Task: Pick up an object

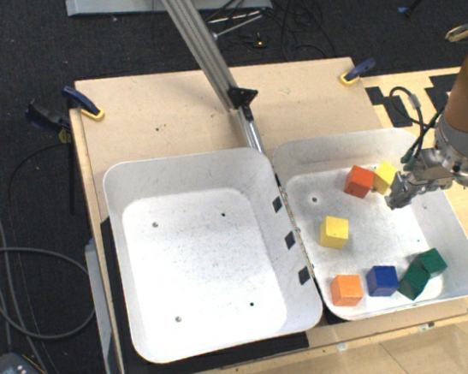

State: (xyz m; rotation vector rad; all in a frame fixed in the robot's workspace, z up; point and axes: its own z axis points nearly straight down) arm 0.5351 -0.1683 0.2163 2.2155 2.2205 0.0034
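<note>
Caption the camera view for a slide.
End effector poised beside a small yellow block and orange block in the right bin.

Orange-red cube (359, 181) and small yellow cube (385, 176), touching each other, just left of gripper (397, 196), yellow one nearest it. Larger yellow cube (334, 232) farther left, slightly below. Orange cube (346, 290), blue cube (383, 280), two green cubes (422, 272), touching, in row well below gripper.

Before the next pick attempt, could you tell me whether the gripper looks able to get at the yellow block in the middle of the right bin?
Probably yes: the yellow block sits alone on open bin floor, apart from its neighbours, and the gripper is nearby.
</note>
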